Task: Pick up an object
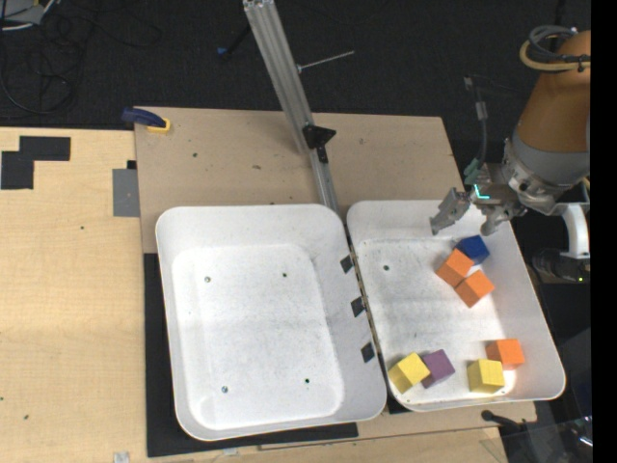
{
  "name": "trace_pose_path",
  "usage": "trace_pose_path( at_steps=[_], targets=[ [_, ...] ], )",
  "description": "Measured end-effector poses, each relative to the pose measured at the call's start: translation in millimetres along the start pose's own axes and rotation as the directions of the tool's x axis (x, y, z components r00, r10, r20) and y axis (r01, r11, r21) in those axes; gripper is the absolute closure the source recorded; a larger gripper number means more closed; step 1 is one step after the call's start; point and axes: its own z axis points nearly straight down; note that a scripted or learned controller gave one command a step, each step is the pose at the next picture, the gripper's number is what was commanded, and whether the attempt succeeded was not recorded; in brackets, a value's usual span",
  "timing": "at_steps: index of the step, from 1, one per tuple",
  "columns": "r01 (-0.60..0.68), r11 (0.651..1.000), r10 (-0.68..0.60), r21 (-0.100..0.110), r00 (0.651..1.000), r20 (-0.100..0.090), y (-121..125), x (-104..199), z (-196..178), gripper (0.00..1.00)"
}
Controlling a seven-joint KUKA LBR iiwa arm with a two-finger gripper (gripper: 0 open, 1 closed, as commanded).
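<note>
The pincer (471, 212) hangs open over the right bin (405, 287) near its one o'clock corner, holding nothing. Just below it sit a blue cube (473, 249) and two orange cubes (464, 278), touching. Along the six o'clock edge lie a yellow cube (409, 370), purple cube (439, 365), another yellow cube (485, 375) and an orange block (506, 353).

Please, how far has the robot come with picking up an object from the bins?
Done: nothing is lifted. All blocks lie on the floor of the right bin. In hand: the pincer is open and hangs over the far side of that bin, just above the blue block and the orange blocks, with nothing between its fingers. Left: descend onto a block, close on it and raise it.
</note>
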Motion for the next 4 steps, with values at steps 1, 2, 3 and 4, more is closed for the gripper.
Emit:
trace_pose_path(
  at_steps=[1, 2, 3, 4],
  targets=[
    [0.000, 1.000, 0.000, -0.005, 1.000, 0.001, 1, 0, -3, 0.00],
    [0.000, 1.000, 0.000, 0.001, 1.000, 0.000, -9, 5, 49, 0.00],
    [-0.001, 1.000, 0.001, 0.001, 1.000, 0.000, -8, 9, 94, 0.00],
    [-0.004, 1.000, 0.004, -0.003, 1.000, 0.001, -5, 10, 156, 0.00]
  ],
)
